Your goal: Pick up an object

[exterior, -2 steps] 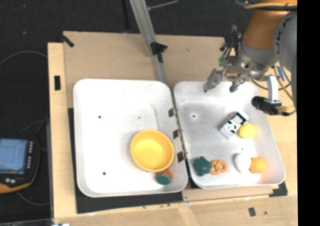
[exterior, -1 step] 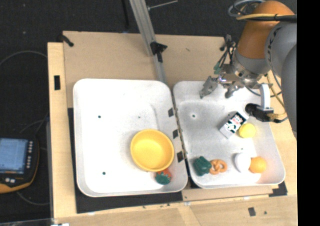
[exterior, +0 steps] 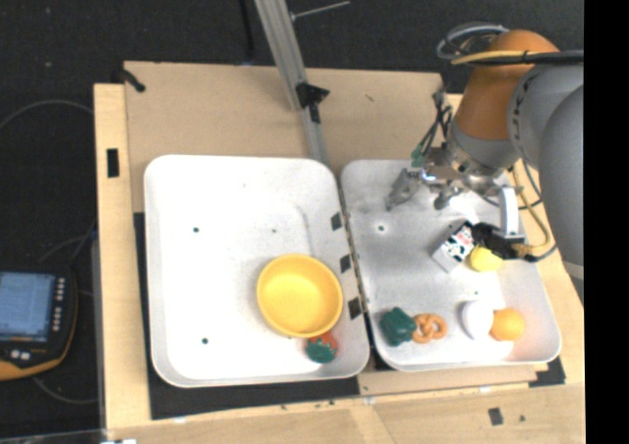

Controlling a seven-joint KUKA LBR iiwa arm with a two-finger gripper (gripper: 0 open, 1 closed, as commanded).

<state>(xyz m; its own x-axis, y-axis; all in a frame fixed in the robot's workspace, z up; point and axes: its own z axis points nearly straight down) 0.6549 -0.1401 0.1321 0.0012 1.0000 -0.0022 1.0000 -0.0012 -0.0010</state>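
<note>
**Nearest things lie toward the front of the right bin from the tool**

No one thing is named for picking, so the choice falls to whatever lies closest. That is the small black-and-white block [exterior: 453,247] with a yellow ball-like piece [exterior: 485,259] touching its right side; the pair sits in the right bin [exterior: 393,196], toward that bin's right wall and about midway between its back and front edges. The block looks tilted, its long side running slantwise toward the bin's back right corner, though it is too small to read exactly.

Further to the front, along the right bin's front edge, a row runs left to right: a dark green lump [exterior: 396,325], an orange pretzel-shaped piece [exterior: 428,327] just beside it, a white rounded thing [exterior: 477,319] and an orange ball [exterior: 507,324] touching or nearly touching it.

The tool [exterior: 426,187] hangs over the back half of the same bin, its two fingers spread wide apart with nothing between them. From it the block and yellow piece lie toward the front and a little to the right, near but apart; the front row is well apart from it. The coming move, as I judge it, is a short travel frontward and rightward, with the fingers turned across the block's slant.

The left bin [exterior: 216,196] carries a yellow bowl [exterior: 300,295] near its front right corner, with a small green and red thing [exterior: 321,347] just in front of it, well away across the divide.
</note>
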